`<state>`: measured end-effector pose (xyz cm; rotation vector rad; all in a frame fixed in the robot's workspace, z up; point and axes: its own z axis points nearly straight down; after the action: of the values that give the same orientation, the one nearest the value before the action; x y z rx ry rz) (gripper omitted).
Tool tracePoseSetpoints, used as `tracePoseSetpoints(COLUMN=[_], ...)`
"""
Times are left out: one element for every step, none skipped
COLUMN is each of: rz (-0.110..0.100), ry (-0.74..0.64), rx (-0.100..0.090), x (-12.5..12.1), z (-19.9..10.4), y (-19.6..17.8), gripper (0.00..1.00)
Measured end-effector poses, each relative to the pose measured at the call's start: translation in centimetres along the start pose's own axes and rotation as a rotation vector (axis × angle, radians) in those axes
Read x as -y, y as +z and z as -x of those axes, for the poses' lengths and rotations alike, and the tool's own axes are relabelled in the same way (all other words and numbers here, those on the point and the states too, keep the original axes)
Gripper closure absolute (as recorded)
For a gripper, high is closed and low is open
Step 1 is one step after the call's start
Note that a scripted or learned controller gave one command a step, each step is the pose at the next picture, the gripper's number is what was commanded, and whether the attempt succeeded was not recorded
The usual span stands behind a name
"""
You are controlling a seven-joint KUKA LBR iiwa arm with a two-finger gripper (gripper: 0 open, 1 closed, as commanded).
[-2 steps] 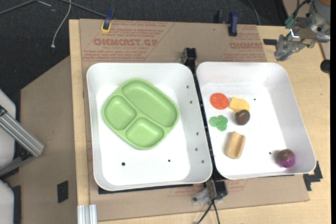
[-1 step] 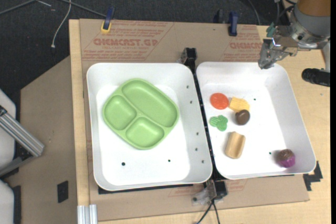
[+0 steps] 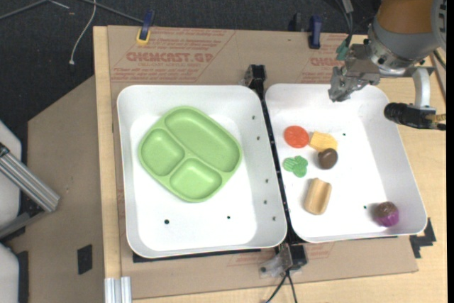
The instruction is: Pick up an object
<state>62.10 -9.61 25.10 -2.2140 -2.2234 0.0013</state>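
The gripper [image 3: 342,91] hangs over the far edge of the right bin [image 3: 408,152], nothing between its fingers; whether they stand apart or together is too blurred to tell. The reach appears barely begun. Candidates cluster mid-bin: an orange disc [image 3: 296,136], yellow block [image 3: 323,141], brown ball [image 3: 327,158], green piece [image 3: 296,166] and tan cylinder [image 3: 317,196]. Next, it must descend over one.

The shallow left bin [image 3: 142,223] is white and carries a light green plastic tray with three compartments [image 3: 189,152]. The shallow right bin [image 3: 397,152] is white too; inside are an orange-red round piece [image 3: 296,136], a yellow block [image 3: 323,141], a dark brown ball [image 3: 327,158], a green leafy piece [image 3: 296,166], a tan cylinder [image 3: 317,196] and a purple round piece [image 3: 386,213].
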Motion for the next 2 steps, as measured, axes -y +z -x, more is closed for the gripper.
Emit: tracePoseSetpoints(rz=[0.001,0.001], ry=[-0.001,-0.002], rx=[0.0,-0.001], x=[0.1,1.5], z=[-4.7,-10.4], y=[-0.1,-0.4], gripper=[1.0,1.0])
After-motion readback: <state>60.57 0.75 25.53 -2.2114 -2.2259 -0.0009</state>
